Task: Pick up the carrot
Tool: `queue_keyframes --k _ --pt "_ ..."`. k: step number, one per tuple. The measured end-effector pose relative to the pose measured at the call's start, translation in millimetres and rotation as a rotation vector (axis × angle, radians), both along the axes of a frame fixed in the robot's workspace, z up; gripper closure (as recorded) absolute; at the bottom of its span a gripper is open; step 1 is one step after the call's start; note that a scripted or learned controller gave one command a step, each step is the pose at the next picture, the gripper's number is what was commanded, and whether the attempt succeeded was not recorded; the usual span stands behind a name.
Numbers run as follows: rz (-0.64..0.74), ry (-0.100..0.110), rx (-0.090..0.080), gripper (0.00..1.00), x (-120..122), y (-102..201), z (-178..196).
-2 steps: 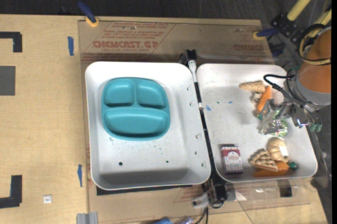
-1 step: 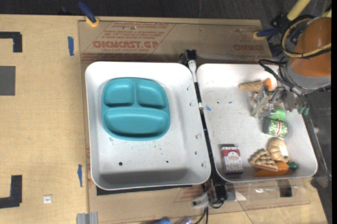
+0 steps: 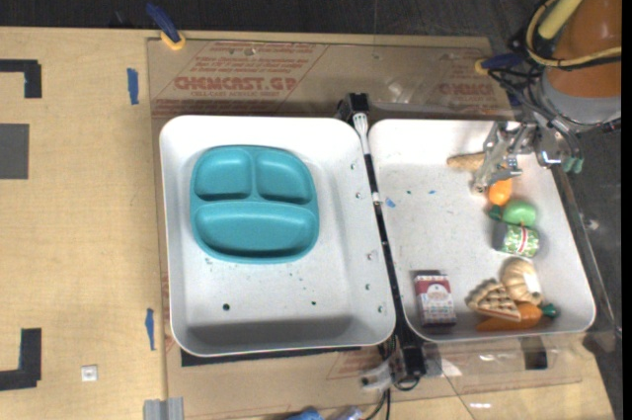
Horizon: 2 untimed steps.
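Observation:
The carrot (image 3: 523, 315), orange with a green tip at its right end, lies at the near right corner of the right bin (image 3: 434, 210), partly under a tan waffle-like piece (image 3: 491, 295). My gripper (image 3: 497, 163) hangs over the far right part of that bin, well away from the carrot. It is just above a small round orange item (image 3: 502, 192). Nothing shows in its grasp.
A green item (image 3: 520, 212), a small can (image 3: 521, 241) and a pale bread piece (image 3: 519, 276) line the right wall. A beige scrap (image 3: 462, 161) lies left of the gripper. A red box (image 3: 433, 295) stands near the front. The left bin (image 3: 188, 309) holds a teal divided plate (image 3: 256, 202).

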<state>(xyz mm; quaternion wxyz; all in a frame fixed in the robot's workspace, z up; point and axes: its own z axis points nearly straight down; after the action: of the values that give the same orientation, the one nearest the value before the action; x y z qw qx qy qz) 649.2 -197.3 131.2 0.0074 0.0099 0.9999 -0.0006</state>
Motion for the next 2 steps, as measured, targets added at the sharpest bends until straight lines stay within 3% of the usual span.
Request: queue_keyframes --k 1,2 --pt "-0.164 0.004 0.002 0.00 -21 20 -42" --pt "-0.162 -0.007 0.001 1.00 -17 20 -28"
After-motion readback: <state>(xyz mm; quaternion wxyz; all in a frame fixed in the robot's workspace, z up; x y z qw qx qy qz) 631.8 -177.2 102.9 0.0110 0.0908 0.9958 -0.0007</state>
